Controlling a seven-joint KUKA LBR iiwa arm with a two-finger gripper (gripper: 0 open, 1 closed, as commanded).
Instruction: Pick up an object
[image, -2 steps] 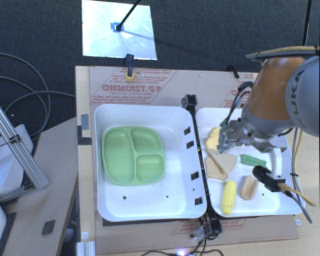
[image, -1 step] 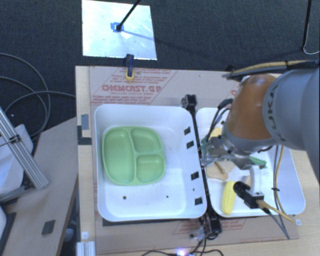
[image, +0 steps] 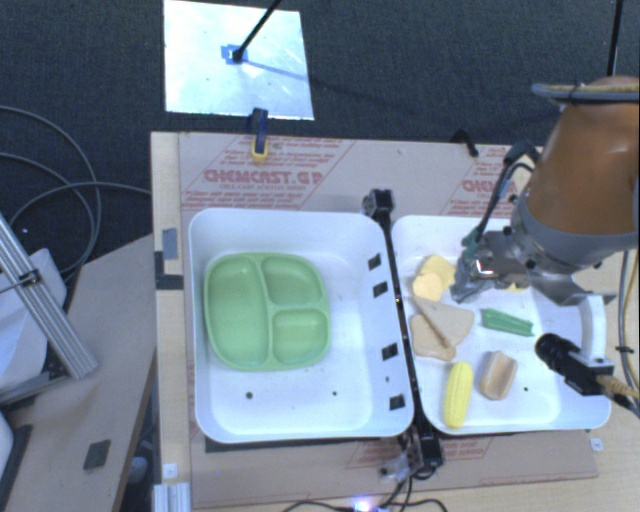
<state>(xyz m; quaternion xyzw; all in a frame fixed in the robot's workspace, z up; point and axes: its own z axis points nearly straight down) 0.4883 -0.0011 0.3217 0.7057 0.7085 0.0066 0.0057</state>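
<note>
Toy food (image: 446, 322) is lying in the right bin (image: 560, 410) on the table (image: 300, 175); green tray (image: 267, 308) sitting left; pincer (image: 468, 288) state unclear

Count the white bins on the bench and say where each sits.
2. The left bin holds a green divided plate; the right bin holds toy food beneath the gripper.

A dark carpet floor (image: 80, 60) is lying around the bench (image: 300, 170), which is showing brown board with red print. Beyond the bench, a shiny metal sheet (image: 235, 60) is reflecting light. Left of the bench, black cables (image: 50, 190) are curving.
</note>
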